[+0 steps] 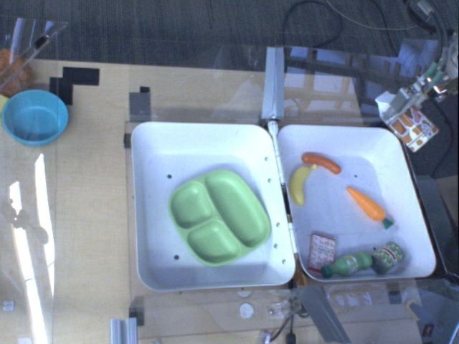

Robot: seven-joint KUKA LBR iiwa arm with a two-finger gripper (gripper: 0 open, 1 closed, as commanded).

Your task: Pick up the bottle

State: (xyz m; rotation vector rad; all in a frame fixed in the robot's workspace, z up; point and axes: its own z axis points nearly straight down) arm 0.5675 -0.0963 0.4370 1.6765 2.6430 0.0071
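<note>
The pale wooden bench carries two shallow white plastic bins side by side, and the left bin holds just one thing, a light green moulded plastic tray with three compartments, sitting a little skewed near the middle. The right bin is the busy one: an orange plastic carrot lies toward its right side, a yellow toy banana sits just under a small orange-red toy sausage near the far left corner, and along the near wall lie a flat red-and-white packet, the green plastic bottle with a darker green cap and a small green-labelled can. The bottle lies on its side, long axis running roughly left to right along that near wall, cap end toward the packet and base just beside the can (a tight neighbourhood for fingers, I'd judge). The gripper hangs well apart from it, up beyond the far right corner of the right bin, so the bottle lies toward the near edge and somewhat left of it. Whether it is clenched or released I cannot tell. Off at the far left stands a round blue plastic bowl.
</note>
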